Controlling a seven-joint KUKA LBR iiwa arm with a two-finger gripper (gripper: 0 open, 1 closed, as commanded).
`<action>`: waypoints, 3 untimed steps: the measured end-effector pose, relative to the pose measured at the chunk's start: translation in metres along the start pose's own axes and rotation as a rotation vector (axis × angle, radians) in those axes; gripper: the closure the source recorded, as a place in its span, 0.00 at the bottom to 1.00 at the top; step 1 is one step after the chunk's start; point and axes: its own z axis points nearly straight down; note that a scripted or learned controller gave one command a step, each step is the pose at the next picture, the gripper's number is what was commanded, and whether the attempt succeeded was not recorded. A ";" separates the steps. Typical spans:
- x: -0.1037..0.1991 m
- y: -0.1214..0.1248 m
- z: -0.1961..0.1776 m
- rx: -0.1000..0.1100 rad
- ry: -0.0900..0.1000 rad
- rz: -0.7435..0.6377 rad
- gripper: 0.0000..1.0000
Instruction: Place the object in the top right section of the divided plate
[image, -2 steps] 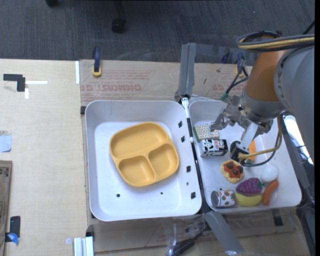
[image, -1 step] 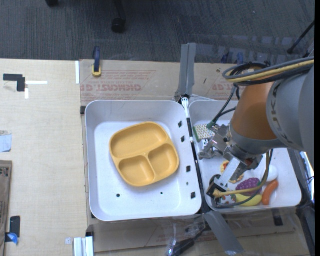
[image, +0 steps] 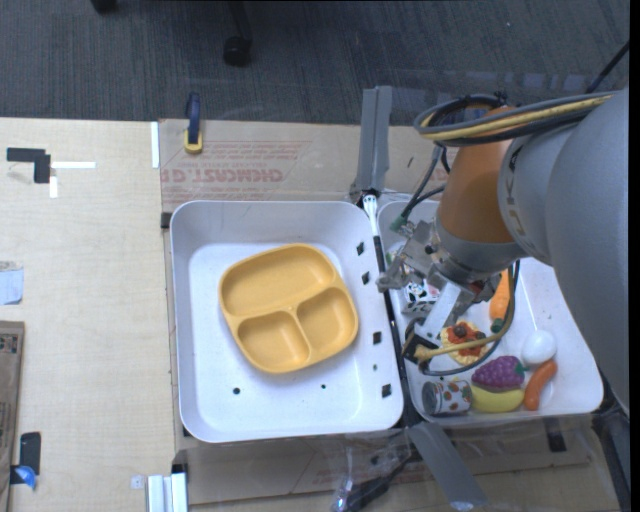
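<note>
A yellow divided plate (image: 288, 306) lies in the left bin (image: 200, 330), with one large section on its far side and two smaller ones on its near side; all three hold nothing. My gripper (image: 418, 296) hangs low over the left part of the right bin (image: 578, 345), close to the wall between the bins. A small black-and-white thing (image: 419, 291) sits right at its tip; whether it is gripped is hidden. Toy foods lie just near of the gripper.
The right bin holds a pizza slice (image: 463, 341), purple grapes (image: 500, 372), a yellow fruit (image: 497, 399), a small can (image: 447, 397), a white egg (image: 538, 346) and two carrots (image: 541, 383) (image: 500, 297). A blue-and-yellow clamp (image: 193, 128) sits on the cardboard behind the left bin.
</note>
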 end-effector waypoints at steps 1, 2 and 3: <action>0.006 -0.067 0.001 0.003 0.000 0.474 0.00; 0.047 -0.096 0.082 0.002 -0.001 0.478 0.00; 0.076 -0.115 0.013 0.000 0.001 0.439 0.00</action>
